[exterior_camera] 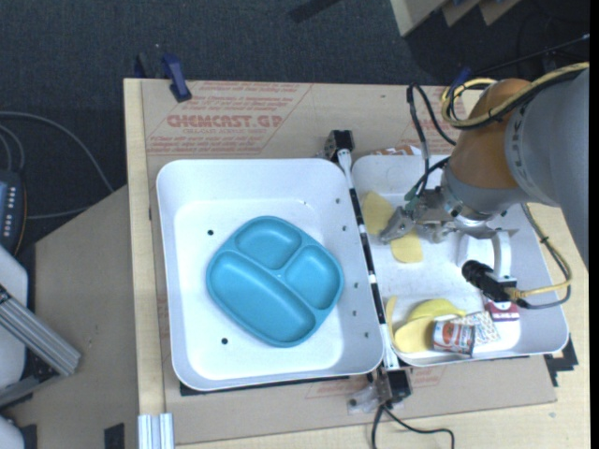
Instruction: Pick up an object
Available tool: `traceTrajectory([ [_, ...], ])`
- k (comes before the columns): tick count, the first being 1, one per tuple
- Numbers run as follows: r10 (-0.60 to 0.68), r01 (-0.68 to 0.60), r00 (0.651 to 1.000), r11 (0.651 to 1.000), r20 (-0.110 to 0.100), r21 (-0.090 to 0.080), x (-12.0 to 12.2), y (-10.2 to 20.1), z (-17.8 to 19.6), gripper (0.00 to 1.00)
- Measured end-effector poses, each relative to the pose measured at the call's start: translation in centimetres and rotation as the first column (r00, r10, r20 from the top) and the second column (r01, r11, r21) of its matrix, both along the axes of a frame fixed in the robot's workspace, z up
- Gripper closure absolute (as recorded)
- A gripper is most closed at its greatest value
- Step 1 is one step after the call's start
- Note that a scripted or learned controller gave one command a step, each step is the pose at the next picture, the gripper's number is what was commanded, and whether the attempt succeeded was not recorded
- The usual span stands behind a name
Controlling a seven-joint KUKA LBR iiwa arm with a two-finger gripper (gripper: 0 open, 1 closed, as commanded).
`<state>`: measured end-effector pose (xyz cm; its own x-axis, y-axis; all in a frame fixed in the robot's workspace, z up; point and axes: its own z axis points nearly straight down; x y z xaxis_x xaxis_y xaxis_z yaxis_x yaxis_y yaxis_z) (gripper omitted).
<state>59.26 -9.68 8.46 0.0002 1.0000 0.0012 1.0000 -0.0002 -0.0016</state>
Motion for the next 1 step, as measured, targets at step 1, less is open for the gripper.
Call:
traceTrajectory([
  [1, 0.000, 0.000, 1.000, 1.000, 0.001, 0.000, 0.04, 0.02, 0.99, 1.00],
])
